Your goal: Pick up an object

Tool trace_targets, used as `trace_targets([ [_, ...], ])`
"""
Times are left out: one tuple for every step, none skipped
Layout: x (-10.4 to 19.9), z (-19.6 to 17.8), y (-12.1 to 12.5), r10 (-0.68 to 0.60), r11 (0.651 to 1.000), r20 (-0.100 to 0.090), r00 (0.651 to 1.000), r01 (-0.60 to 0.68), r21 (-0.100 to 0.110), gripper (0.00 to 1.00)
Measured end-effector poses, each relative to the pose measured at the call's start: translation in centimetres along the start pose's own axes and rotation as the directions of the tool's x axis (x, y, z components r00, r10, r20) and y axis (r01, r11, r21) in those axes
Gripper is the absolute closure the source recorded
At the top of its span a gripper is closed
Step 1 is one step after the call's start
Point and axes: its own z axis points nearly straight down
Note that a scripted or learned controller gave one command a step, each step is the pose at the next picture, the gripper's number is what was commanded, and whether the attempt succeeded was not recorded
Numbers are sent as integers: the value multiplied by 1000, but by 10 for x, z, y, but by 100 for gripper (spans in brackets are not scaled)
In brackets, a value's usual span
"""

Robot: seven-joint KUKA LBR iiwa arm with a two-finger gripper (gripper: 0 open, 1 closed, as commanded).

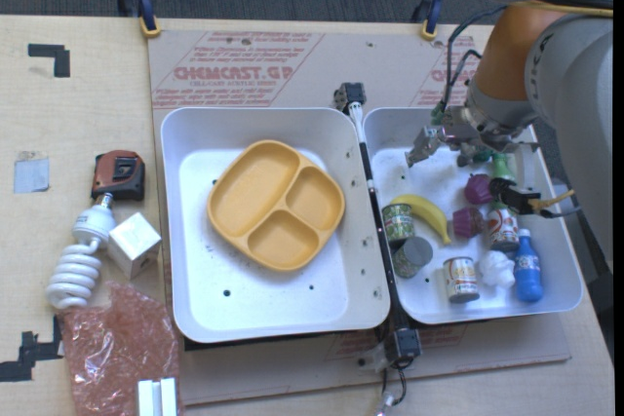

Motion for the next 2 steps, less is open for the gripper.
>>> trace_targets([
  [28,0,-48,3,1000,-1,1000,-3,1,0],
  [-8,0,1,0,1000,0,1000,0,0,0],
])
